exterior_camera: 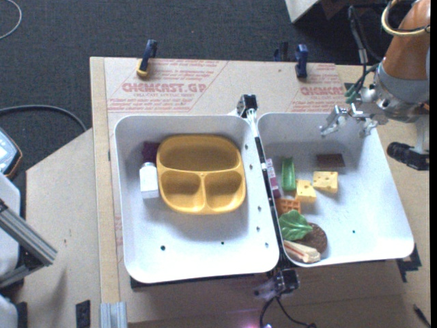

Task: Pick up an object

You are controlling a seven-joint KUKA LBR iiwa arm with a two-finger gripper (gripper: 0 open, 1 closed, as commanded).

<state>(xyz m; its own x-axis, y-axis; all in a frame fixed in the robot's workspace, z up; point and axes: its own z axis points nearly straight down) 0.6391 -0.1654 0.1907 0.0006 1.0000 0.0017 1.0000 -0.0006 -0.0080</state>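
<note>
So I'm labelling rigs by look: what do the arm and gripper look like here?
The arm is orange where it enters the view, with a pale ring around it, then grey toward the wrist. Dark cables run down beside it. The gripper is small, metallic grey, with thin fingers and a spot of green by its mount.

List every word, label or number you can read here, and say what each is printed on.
"CHEMCAST GP": red print on the board behind the left bin.
The same red print recurs on the board behind the right bin, cut off, not readable in full.
Smaller red lines under both prints: too blurred to read.
White bottle in the left bin: no legible label.
</note>
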